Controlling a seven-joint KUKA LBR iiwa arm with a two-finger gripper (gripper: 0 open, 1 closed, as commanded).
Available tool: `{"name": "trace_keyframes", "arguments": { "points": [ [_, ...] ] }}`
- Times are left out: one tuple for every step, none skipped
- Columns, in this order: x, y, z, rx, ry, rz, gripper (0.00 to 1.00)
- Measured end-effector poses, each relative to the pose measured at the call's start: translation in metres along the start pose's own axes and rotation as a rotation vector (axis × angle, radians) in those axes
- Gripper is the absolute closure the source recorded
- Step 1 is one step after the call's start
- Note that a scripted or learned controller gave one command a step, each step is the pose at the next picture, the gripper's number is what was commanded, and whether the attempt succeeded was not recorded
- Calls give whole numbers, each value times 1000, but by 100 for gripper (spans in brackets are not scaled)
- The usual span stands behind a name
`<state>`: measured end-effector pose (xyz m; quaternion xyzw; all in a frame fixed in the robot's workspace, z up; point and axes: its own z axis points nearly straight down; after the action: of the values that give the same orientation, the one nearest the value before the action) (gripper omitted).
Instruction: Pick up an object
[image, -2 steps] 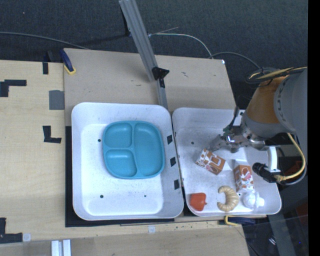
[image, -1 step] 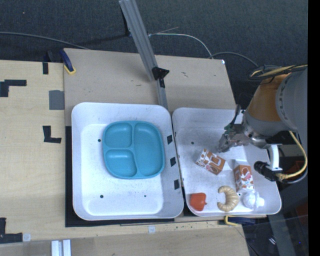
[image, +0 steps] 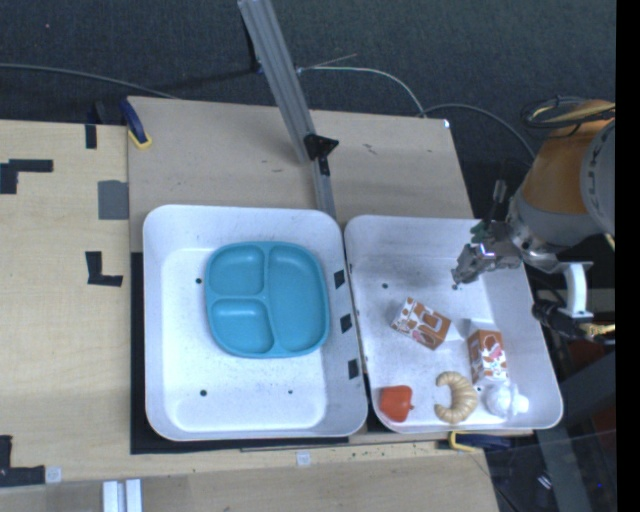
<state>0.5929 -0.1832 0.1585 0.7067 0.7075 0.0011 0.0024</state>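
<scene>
The arm (image: 565, 190) enters from the right edge, its orange band above the wrist, and angles down and leftward over the upper right part of the right bin (image: 400, 240). The gripper (image: 466, 268) hangs over bare bin floor with nothing between its tips; whether it is open or closed cannot be made out at this resolution.

Objects in the right bin all lie below and apart from the gripper:
- a small brown-and-white carton (image: 421, 323) near the bin's centre, tilted;
- a second red-and-white carton (image: 487, 355) to its right;
- a croissant (image: 457, 396) along the front wall;
- a red pepper-like item (image: 396, 402) at the front left corner;
- a white item (image: 503, 401) at the front right corner.

The left bin (image: 170, 300) holds a blue divided plate (image: 267, 299), lying flat.
</scene>
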Motion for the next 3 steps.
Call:
{"name": "trace_keyframes", "arguments": {
  "points": [
    [8,5,-60,0,1,-2,100],
    [8,6,-81,3,2,-1,100],
    [64,3,-69,7,3,-4,100]
  ]
}}
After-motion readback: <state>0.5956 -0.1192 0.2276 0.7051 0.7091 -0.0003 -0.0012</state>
